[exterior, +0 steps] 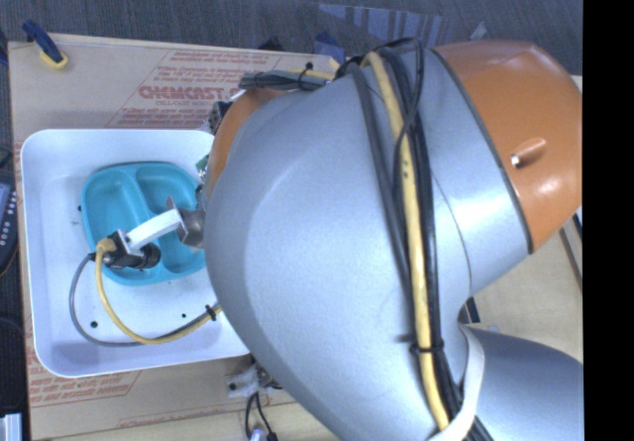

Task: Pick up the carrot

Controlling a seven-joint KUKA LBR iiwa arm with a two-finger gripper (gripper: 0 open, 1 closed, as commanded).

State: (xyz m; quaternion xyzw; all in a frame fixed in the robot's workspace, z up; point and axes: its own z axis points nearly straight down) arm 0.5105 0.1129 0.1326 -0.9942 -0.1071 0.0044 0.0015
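My grey arm reaches in from the right and covers most of the view, hiding the right bin and the right part of the left bin. The gripper sits low over the right edge of a blue divided dish that lies in the left bin. Only its grey wrist end peeks out from under the arm. Whatever lies beneath the arm is hidden, and I can make out nothing held.
The bins rest on a cardboard sheet with red print. A blue and yellow clamp grips the sheet's far left corner. The left bin's white floor is bare near its front left corner.
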